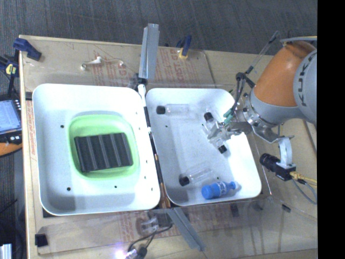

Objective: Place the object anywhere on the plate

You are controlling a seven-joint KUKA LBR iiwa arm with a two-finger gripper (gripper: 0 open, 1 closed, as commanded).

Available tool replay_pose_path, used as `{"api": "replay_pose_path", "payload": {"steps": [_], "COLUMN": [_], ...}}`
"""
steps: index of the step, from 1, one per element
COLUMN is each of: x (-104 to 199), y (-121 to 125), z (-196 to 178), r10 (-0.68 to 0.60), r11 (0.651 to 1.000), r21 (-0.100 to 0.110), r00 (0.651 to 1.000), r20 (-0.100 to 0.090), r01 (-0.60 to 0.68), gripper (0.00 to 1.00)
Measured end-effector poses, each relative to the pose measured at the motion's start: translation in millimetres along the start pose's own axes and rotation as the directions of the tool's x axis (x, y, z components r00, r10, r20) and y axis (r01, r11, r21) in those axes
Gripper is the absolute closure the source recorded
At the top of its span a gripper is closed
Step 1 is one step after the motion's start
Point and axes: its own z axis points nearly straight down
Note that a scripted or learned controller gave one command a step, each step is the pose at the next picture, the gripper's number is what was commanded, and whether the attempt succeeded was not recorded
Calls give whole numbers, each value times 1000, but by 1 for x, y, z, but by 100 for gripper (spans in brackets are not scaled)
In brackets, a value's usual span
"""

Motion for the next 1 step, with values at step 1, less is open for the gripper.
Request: {"api": "replay_pose_path", "payload": {"steps": [1], "x": [0], "y": [0], "z": [0], "r10": [0], "r11": [1000], "r21": [0], "r00": [1000], "r20": [0], "r01": [0], "gripper": [0]}}
